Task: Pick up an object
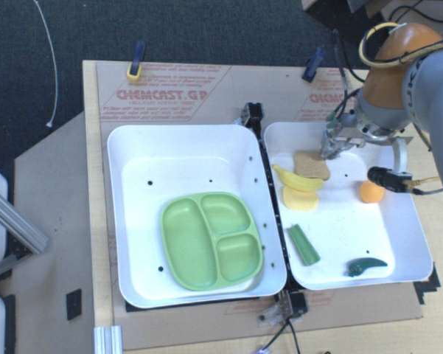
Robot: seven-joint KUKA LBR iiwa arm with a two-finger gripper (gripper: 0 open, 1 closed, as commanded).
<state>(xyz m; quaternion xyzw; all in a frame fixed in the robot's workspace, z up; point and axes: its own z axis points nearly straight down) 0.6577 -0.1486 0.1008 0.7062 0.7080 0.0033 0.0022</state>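
Note:
My gripper reaches down into the far part of the right bin, just right of a tan bread slice. Nothing shows between its fingers. A yellow banana lies in front of the bread, and a pale yellow block sits below it. An orange fruit rests to the right, near the bin's right side. A green cucumber-like stick and a dark green pepper lie toward the bin's front.
The left bin holds a green divided plate. A black clamp sits between the bins at the back. A black part with cables hangs by the orange fruit.

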